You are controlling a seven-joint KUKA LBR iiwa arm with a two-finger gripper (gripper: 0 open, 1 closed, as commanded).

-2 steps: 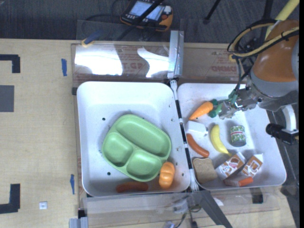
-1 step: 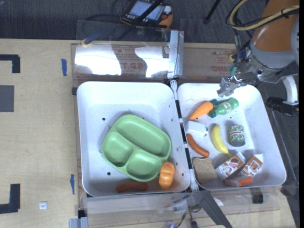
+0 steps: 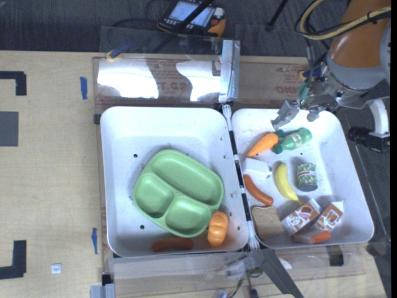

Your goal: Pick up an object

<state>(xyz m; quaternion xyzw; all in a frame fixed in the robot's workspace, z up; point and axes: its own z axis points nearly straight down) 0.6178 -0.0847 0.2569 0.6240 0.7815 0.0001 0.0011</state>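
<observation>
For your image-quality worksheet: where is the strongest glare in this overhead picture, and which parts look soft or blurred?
Camera view: the strongest glare is on the clear panel behind the left bin, washed out white; the gripper and arm look soft, slightly blurred; the green tray and banana are evenly lit, with faint shadows.

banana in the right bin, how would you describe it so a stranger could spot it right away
Look in the right bin, the one nearer the arm. Near its middle lies the banana, lengthwise, between a red sausage on its left and a dark can on its right. It is the only plain yellow, curved thing there; the carrot above it is orange and pointed.
</observation>
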